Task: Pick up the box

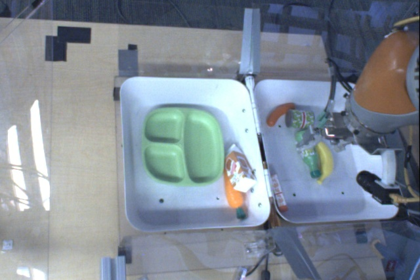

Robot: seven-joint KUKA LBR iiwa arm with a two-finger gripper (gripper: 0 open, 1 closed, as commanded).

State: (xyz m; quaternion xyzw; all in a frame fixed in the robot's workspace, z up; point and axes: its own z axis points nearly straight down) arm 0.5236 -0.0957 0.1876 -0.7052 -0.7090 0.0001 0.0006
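Gripper (330, 132): low over right-hand shallow white bin (341, 206), amid clutter at its middle; open or closed cannot be told, metal parts blur into objects beneath. Nothing seen held.

Nearest: slim red-and-white cardboard box (277, 191), flat along right bin's left wall, well apart from gripper. Taken as task's target.

Further in: yellow banana (323, 159) touching small green plastic bottle (310, 159), just beside gripper. Beyond: green-labelled can (300, 119), orange curved sausage-shaped toy (280, 112).

Left-hand white bin (134, 160): green divided plastic plate (184, 145), orange-and-white crinkled packet (239, 171) at its right edge.

Step judged: approach, not yet at target; grasp not begun.

Next move calls for: shift toward left wall, align across box's narrow width, allow for wall crowding one side.
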